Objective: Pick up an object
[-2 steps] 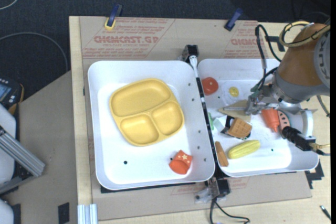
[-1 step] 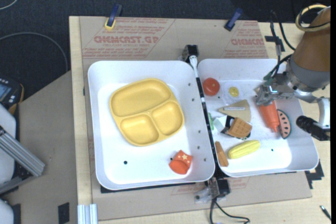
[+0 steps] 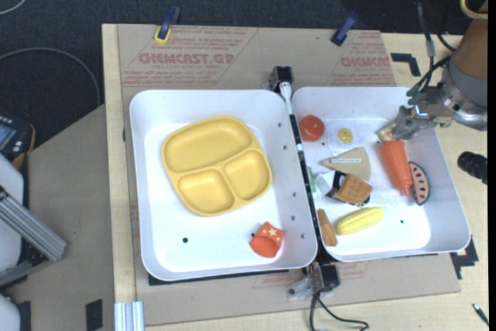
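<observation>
Dark carpet surrounds bench [image 3: 232,50] carrying two white bins. Left bin [image 3: 147,167]: yellow divided plate [image 3: 215,165] mid, red strawberry toy [image 3: 266,239] at near right corner. Right bin [image 3: 446,198] crowded: carrot [image 3: 396,164] by far right side, watermelon slice [image 3: 418,183] just beside it, corn cob [image 3: 359,220] near front edge, cheese wedge [image 3: 347,161] centre, waffle piece [image 3: 351,188] below it, tomato [image 3: 311,127] far left. Gripper [image 3: 404,125] at carrot's top end, touching or just above; finger opening and any grasp unclear.
</observation>
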Controlling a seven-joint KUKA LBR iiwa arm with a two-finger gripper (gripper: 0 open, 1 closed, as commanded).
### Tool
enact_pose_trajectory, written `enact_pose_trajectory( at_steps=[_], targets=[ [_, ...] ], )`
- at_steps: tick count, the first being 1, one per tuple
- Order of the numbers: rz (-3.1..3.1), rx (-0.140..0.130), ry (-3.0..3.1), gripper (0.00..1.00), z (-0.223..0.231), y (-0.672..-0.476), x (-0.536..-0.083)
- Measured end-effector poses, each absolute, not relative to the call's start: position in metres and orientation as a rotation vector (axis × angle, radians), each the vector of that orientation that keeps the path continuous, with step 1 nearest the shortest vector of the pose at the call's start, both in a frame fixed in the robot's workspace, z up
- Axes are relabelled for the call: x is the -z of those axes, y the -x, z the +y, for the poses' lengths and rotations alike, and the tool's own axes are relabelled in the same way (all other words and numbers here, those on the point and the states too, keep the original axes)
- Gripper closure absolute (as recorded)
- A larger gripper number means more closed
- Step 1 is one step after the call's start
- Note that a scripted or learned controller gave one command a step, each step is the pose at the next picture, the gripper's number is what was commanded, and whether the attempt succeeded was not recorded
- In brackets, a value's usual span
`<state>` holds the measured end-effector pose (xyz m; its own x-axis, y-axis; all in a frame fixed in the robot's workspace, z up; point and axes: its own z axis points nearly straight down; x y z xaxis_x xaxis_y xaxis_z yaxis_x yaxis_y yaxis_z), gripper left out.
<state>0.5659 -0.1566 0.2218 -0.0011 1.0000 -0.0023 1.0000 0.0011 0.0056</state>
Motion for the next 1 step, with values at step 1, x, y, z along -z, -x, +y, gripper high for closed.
enact_pose_trajectory(
  at_steps=[1],
  targets=[
    [2.219,-0.003,-2.218,1.00,-0.1566,-0.5666,-0.2252]
  ],
)
